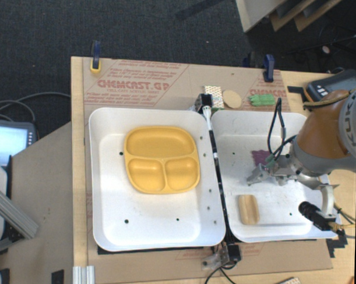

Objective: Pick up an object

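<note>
Left bin [101, 182]: a shallow white plastic bin with rounded corners, on the left half of the worktop [78, 164], touching the right bin along their shared edge.
Yellow tray [162, 159]: a yellow plastic divided plate with one long compartment and two small ones, lying flat in the upper middle of the left bin.
Right bin [280, 226]: a matching shallow white plastic bin on the right half of the worktop.
Tan block [248, 209]: a tan, bread-coloured oblong block, lying flat near the front edge of the right bin, toward its left side, apart from the end effector.
Purple piece [260, 156]: a small purple object in the middle of the right bin, just beside the end effector; its shape is too small to tell.
End effector [264, 172]: grey metal, low over the middle of the right bin, pointing toward the bin's left edge; whether it is released or clenched, I cannot tell, and nothing shows clearly between its tips.
Arm [324, 140]: grey with an orange band, over the right edge of the right bin.
Back edge of the worktop: a round tan disc [231, 99] and a green object [262, 100] lie just behind the right bin.
Clamps: a blue clamp [96, 56] at the back left corner, another blue clamp [268, 67] further right on the back edge.
</note>
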Robot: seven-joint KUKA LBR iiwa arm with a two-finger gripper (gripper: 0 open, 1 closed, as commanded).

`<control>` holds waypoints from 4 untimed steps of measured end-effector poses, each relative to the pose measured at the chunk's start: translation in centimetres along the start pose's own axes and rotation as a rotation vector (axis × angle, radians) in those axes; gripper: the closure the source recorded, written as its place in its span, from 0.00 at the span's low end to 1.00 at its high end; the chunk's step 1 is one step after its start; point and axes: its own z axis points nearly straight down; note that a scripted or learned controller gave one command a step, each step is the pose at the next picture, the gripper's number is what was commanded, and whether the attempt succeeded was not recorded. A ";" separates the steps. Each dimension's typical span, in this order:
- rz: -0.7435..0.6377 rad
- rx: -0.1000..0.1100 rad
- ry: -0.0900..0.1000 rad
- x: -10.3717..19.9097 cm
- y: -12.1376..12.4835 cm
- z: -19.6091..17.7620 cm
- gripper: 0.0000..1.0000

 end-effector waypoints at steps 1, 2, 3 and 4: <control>-0.007 -0.008 -0.002 2.3 8.4 0.8 0.00; -0.003 -0.003 -0.002 0.4 11.4 0.9 0.00; -0.004 -0.008 -0.005 0.4 11.5 -0.4 1.00; -0.004 -0.006 -0.005 0.4 11.5 -0.3 0.00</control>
